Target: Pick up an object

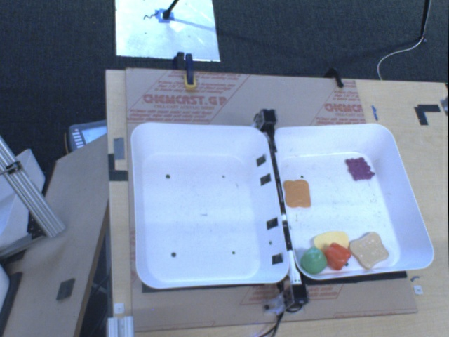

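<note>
Two white bins sit side by side on a sheet of brown board [231, 93] printed with red lettering, and the board lies on a pale wooden bench [421, 125]. A yellow clamp [189, 81] grips the board's far edge. The left bin [203, 202] shows a bare floor with a few small dark holes. Black clips [270, 181] run along the seam where the two bins meet.

The things to pick all lie in the right bin [400, 174]. An orange slab [297, 194] lies near the seam. A purple cluster [359, 168] sits well apart from it, toward the far right. Four pieces crowd the near edge: a green ball [313, 260], a red piece [337, 256] touching it, a yellow piece [330, 240] just behind them, and a tan piece [369, 250], perhaps toy toast, beside the red one.

Beyond the bench the floor [56, 48] is dark carpet. A shiny metal plate [166, 20] lies on it, and a white cable [403, 48] loops at the top right. A metal rail [28, 195] slants in at the left.
</note>
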### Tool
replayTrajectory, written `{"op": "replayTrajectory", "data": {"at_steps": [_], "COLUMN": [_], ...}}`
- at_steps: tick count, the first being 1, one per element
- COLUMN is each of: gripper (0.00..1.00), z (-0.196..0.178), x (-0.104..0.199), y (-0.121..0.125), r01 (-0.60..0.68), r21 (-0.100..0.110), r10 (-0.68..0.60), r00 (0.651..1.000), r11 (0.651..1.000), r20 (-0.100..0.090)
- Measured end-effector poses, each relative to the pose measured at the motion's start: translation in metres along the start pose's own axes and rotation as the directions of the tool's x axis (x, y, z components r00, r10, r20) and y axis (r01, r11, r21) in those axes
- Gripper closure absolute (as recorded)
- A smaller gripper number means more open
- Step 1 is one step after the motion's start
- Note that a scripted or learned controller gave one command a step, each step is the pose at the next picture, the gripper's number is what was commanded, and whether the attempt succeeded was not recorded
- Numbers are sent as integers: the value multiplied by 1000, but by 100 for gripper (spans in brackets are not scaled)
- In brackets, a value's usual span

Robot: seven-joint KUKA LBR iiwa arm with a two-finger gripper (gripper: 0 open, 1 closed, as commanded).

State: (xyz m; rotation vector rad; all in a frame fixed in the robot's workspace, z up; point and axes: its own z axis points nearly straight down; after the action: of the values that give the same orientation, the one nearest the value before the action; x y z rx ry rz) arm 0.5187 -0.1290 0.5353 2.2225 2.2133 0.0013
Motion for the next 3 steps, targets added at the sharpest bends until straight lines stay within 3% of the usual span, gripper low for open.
{"op": "replayTrajectory", "data": {"at_steps": [1, 2, 3], "gripper": [100, 100, 100], "z": [128, 40, -2], "x": [47, 96, 134], "y": [-19, 1, 3], "r01": [11, 12, 10], "r21": [15, -5, -1], "r10": [-11, -12, -10], "r00": [1000, 1000, 1000], "r11": [1000, 1000, 1000], "r20": [-6, -3, -3]}}
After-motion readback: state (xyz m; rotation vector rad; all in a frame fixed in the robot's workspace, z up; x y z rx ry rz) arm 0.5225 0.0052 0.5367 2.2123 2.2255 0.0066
